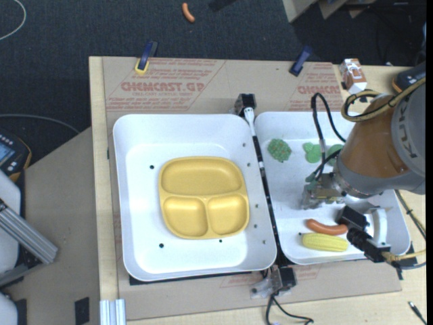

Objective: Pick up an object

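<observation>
Gripper (316,196) sits low in the right bin (291,242), near its middle, under the grey arm (379,151) with its orange band; the view here is poor, so can't tell whether it is open, closed or gripping anything. Nothing visibly in its grasp. Candidate objects all lie in the right bin: a red-orange sausage (327,227) just below and slightly right of the gripper, apart from it; a yellow corn cob (324,242) just below the sausage, near the bin's front edge, roughly parallel to it. A green leafy piece (279,149) lies up toward the bin's back left, well apart from the gripper; a second green piece (312,152) sits to its right, partly hidden by the arm, probably a similar toy vegetable. Left bin (135,181) holds a yellow divided plate (203,196) with three compartments, centred. Both bins rest on a cardboard sheet (169,83) printed with red lettering. A small orange item (188,11) lies on the dark floor beyond the bench.
</observation>
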Available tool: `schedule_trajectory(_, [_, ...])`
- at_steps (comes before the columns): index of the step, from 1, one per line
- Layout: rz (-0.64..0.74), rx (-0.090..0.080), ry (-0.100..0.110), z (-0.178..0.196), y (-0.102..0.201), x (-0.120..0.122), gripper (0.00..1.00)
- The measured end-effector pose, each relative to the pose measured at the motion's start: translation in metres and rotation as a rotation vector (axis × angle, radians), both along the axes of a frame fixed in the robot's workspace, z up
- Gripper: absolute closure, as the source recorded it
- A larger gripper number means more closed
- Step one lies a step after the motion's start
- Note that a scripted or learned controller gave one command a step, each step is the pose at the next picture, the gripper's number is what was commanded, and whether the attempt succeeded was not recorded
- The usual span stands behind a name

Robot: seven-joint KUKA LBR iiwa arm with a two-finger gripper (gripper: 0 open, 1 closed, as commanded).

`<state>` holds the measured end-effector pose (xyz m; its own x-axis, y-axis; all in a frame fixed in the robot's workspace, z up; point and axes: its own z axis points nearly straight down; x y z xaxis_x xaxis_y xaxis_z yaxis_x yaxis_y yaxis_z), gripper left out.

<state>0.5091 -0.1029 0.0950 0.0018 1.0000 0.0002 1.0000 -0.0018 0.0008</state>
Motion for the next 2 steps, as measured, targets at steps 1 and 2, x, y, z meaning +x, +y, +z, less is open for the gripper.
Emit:
schedule_trajectory(1, [0.003, -0.003, -0.007, 0.062, 0.000, 0.007, 1.00])
schedule_trajectory(2, [0.003, -0.002, -0.006, 0.105, 0.000, 0.009, 1.00])
